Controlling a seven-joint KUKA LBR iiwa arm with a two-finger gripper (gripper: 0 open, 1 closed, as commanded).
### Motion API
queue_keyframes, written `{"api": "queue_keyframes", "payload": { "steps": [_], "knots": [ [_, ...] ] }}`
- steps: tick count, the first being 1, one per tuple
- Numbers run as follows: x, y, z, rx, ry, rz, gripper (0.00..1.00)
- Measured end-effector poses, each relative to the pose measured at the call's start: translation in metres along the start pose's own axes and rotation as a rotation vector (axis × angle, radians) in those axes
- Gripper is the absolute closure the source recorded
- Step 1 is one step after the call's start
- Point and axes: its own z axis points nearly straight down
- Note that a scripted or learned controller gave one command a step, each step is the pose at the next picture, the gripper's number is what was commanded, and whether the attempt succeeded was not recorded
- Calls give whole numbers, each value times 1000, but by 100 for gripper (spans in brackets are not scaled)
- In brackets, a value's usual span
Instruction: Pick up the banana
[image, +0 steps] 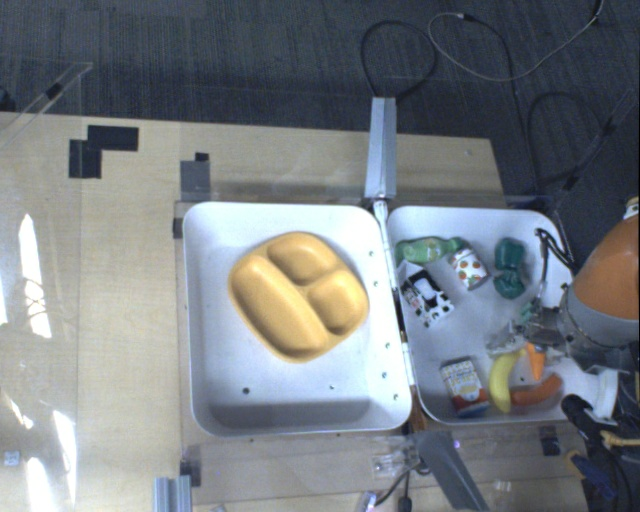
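The banana (500, 381) is small and yellow and lies near the front edge of the right bin (440, 345). An orange carrot-like toy (534, 392) touches its right side, and a small printed box (462, 383) sits to its left. My gripper (528, 332) hangs just above and slightly right of the banana's upper end, below the arm's orange band (612, 277). Nothing shows as held by it.
The left bin (210, 390) holds a yellow divided plate (298, 293). In the right bin's back half lie a green packet (427, 249), a small can (467, 268), a teal toy (510, 268) and a black-and-white toy (425, 297). A metal post (381, 150) stands between the bins.
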Motion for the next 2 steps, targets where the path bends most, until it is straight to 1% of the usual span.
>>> {"api": "queue_keyframes", "payload": {
  "steps": [1, 2],
  "knots": [
    [2, 3, -12, -8, 1, -4, 100],
    [14, -1, 0, -5, -2, 269, 100]
  ]
}}
